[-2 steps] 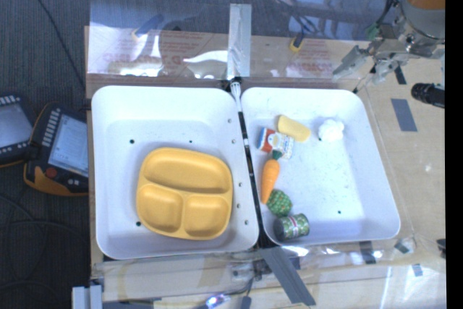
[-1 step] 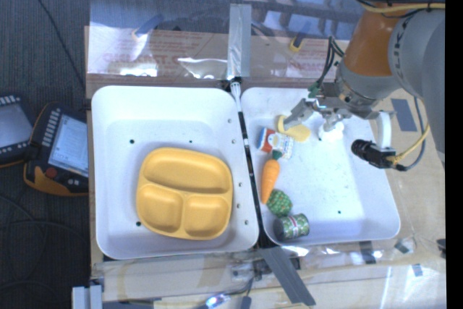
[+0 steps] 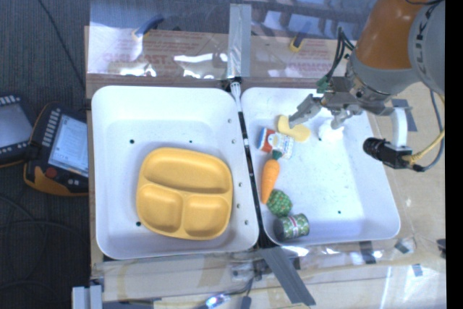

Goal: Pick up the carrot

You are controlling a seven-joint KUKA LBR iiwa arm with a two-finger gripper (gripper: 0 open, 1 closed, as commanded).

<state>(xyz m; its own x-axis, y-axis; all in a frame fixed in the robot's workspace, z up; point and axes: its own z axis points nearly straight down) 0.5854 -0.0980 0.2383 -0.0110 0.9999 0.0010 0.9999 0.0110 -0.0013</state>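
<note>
From the camera view the carrot [image 3: 269, 179] lies in the right bin [image 3: 362, 192] against its left wall, green top touching a green can [image 3: 292, 226]; likely light, stiff, smooth plastic — best pinched across its thicker middle; the gripper [image 3: 322, 111] hovers open, empty, nearby.

Little can be read here. The grey arm [image 3: 427, 32] bears dark letters at the right edge, cut off and too partial to make out. The cardboard wall [image 3: 166, 54] behind the bins carries faint reddish printing, washed out by glare under plastic. The handheld pendant screen [image 3: 66, 142] is too blurred to read.
</note>
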